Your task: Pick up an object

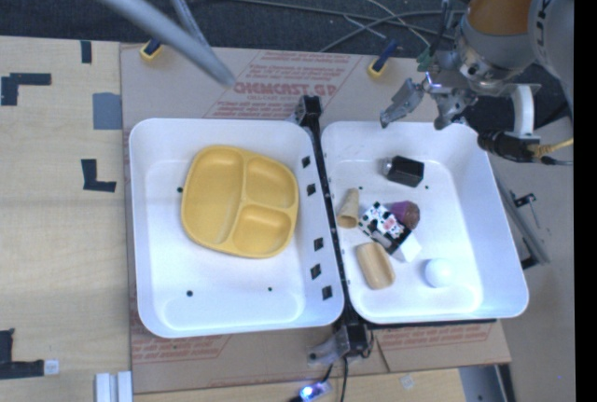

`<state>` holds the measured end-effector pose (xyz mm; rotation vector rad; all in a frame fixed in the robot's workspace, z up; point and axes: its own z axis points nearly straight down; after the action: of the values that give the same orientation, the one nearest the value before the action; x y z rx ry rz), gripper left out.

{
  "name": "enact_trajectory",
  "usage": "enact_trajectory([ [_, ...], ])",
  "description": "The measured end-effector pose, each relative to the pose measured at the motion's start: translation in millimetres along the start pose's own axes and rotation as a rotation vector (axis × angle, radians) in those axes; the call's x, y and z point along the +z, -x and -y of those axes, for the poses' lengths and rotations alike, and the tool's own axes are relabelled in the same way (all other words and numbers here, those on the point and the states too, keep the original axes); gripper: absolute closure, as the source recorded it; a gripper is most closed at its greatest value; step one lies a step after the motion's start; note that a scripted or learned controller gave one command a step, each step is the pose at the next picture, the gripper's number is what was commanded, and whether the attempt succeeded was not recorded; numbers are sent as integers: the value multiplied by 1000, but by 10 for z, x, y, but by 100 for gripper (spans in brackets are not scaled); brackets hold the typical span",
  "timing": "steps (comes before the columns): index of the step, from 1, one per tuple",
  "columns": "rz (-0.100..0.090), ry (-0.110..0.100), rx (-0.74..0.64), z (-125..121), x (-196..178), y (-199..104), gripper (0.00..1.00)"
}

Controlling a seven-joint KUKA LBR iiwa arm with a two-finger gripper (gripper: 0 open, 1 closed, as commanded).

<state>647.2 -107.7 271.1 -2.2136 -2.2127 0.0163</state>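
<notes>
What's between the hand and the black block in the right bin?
Nothing but bare bin. In the camera view, the hand hangs open above the right bin's back rim, and white floor runs to the black block.

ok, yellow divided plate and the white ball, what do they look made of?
Yellow divided plate: likely moulded plastic, matte to satin, judging by its uniform colour, rounded compartment ridges and soft sheen. White ball: smooth and pale; plastic or foam, can't tell which from this view.

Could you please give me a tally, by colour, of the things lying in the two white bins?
Yellow: 1, the divided plate in the left bin.
Black: 1, the small block in the right bin.
Tan: 2, the cone and the roll.
White: 1, the ball.
Black-and-white spotted: 1.
Purple: 1.
Total: 7
</notes>
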Motion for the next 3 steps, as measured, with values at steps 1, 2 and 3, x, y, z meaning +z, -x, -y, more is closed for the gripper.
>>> enact_trajectory([
  [1,1,10,-2,-15,-60,-2,0],
  [2,1,3,-2,1,628,-3,0],
  [3,2,5,-2,9,1107,-16,0],
])
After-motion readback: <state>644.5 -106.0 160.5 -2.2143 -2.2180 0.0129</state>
